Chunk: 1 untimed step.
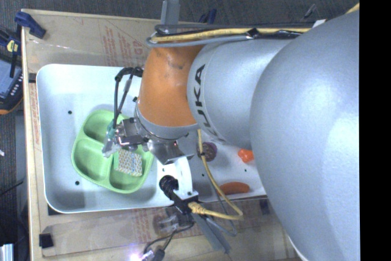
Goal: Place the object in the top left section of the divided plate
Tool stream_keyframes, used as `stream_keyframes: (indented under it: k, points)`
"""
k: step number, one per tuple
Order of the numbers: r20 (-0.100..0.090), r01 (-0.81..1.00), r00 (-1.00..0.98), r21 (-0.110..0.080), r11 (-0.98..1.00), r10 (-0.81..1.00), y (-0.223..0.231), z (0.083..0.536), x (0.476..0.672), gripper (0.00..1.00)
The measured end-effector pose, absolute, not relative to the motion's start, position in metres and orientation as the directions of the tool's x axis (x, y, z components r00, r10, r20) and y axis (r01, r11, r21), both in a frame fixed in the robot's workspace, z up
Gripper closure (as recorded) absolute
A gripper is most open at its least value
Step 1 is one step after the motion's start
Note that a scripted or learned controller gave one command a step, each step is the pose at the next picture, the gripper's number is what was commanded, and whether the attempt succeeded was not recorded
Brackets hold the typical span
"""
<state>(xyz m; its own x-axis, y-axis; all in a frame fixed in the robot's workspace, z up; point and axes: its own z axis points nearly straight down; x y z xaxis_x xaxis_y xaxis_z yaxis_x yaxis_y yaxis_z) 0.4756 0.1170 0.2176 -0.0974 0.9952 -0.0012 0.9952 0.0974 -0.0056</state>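
Note:
A green divided plate (82,159) lies in the left white bin (58,101). A small object with a pale checkered pattern (129,162) rests in the plate's section nearest the arm, at the lower right of the plate. My gripper (117,141) hangs over the middle of the plate, just above and left of the checkered object. Whether it touches the object is unclear. The bulky grey arm with its orange band (168,91) covers the plate's right side.
The arm hides most of the right bin; in its visible strip lie a small orange piece (245,156) and a longer orange object (233,187). Cables (211,211) dangle below the wrist. Blue clamps (27,22) sit on the bench's left edge.

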Motion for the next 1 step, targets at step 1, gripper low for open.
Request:
stream_keyframes:
  k: [1]
  points:
    - [0.001, 0.866, -0.501, -0.005, 0.501, 0.866, 0.0608, 0.1907, 0.4954, 0.0]
